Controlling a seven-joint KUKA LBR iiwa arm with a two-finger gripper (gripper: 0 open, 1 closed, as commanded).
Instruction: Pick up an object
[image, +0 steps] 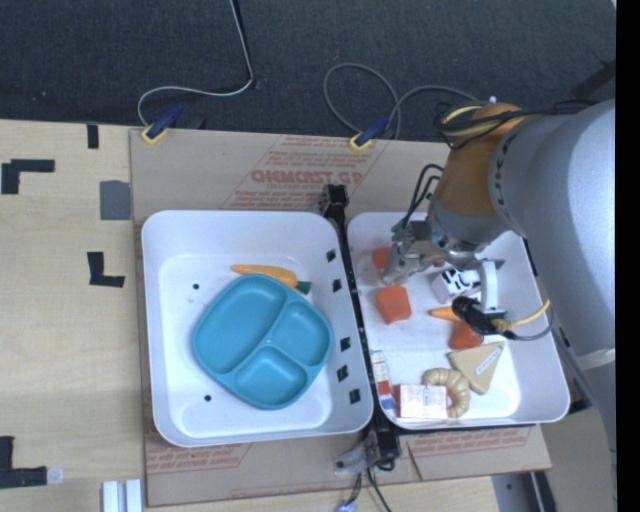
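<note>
Orange block (393, 304) just below end effector (412, 258), grip state unclear, croissant (449, 388) apart.

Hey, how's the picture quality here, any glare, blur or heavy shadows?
Camera view: even, soft lighting; the white bins are bright but not blown out; the blue plate is sharp with a faint shadow; the arm, nearest the lens, looks soft and oversized.

Even, bright overhead light; soft shadows, slightly soft focus.
</note>
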